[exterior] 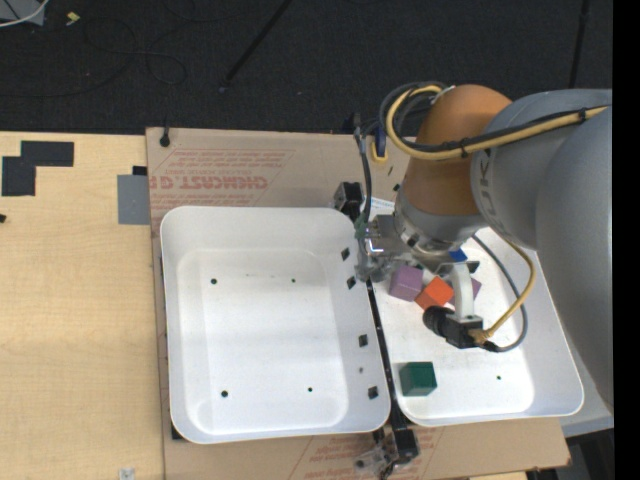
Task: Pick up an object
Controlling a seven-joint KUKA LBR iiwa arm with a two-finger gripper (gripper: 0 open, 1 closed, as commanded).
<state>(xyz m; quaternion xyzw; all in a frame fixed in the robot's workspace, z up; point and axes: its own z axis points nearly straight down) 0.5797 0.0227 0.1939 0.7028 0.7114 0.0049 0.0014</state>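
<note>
The gripper [385, 258] sits low over the upper left corner of the right bin [545, 393], close to the wall it shares with the left bin [255, 318]; its tips are hidden among brackets and cabling under the wrist, so whether they are spread, closed or around anything cannot be told from here.

Just to the right of it, in the middle of the frame's right half, three small objects cluster together. One lilac block [405, 284] lies nearest the gripper. One orange block [434, 293] touches the lilac block's lower right side. A second purple piece [475, 288] peeks out further right, partly covered by a white part of the wrist. Below them a black cylindrical fitting [450, 326] hangs from a yellow cable [510, 313] that loops across the bin floor.

Well apart from the cluster, toward the bottom of the right bin, one dark green cube [417, 378] stands alone near the dividing wall.

Above all this the arm's orange band [450, 163] and grey link [560, 198] fill the upper right of the frame.

There are two white bins side by side, resting on a cardboard sheet [240, 168] with red print, which lies on a pale wooden bench [75, 318].
</note>
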